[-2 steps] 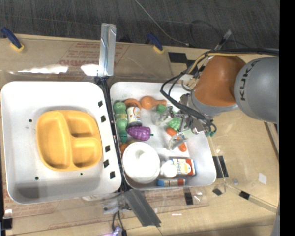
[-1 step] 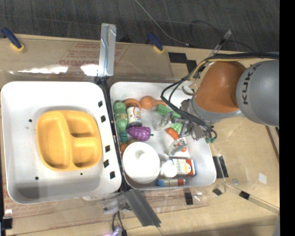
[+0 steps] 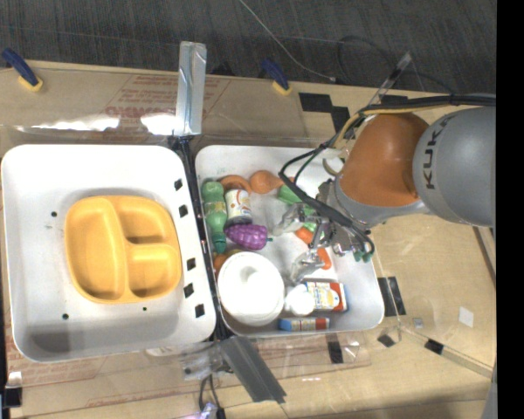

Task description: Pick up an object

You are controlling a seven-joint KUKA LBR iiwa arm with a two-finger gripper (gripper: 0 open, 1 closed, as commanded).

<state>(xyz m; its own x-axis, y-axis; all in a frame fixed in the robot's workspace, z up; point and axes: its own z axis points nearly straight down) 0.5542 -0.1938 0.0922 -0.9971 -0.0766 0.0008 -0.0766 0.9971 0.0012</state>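
Seen from above, at a slant: two white bins side by side on the bench. In the left bin [image 3: 26,234], a yellow divided tray [image 3: 122,247], lying flat near the middle. In the right bin [image 3: 367,308], a crowd of small things: a white bowl [image 3: 251,288] at the near left, a purple bunch of grapes [image 3: 247,235] just beyond it, a green bottle [image 3: 215,208] along the left wall, a small can [image 3: 237,203] beside that, a brown egg-shaped piece [image 3: 264,182] toward the far side, a juice carton [image 3: 325,297] near the front right, a marker [image 3: 304,324] along the near wall. Reaching in from the right, the grey arm with its orange band [image 3: 380,168]. Gripper [image 3: 319,250] low over the middle of the right bin, among the clutter, nothing clearly between the fingers; open or closed, impossible to tell.
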